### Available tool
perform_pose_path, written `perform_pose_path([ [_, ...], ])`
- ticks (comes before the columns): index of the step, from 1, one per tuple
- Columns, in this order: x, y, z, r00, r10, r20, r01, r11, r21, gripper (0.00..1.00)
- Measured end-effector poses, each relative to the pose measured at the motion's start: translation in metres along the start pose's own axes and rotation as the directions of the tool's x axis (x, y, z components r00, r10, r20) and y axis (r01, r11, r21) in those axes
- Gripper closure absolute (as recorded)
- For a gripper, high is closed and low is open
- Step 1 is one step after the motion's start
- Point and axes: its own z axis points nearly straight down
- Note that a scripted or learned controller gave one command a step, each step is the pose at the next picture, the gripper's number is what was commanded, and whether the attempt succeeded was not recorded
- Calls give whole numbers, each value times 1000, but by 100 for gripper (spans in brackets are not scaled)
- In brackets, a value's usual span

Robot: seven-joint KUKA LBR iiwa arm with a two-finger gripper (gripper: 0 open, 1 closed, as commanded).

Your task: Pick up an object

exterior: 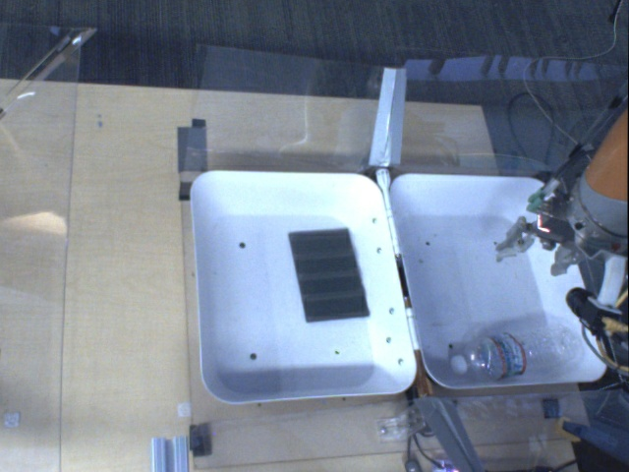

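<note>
Clear plastic makes the water bottle [494,356] slippery. It should be gripped across its middle. The pincer [523,236] is seen spread wide, holding nothing.

Pale wood table [98,293]; dark grey carpet floor [246,8] at 12 o'clock; clear plastic sheeting [285,96] across table.
</note>
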Motion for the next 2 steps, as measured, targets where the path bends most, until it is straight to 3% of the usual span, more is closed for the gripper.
perform_pose_path([
  [1,73,-48,93,992,127,-1,-127,992,2,0],
  [2,31,-35,-76,982,187,0,-187,982,0,0],
])
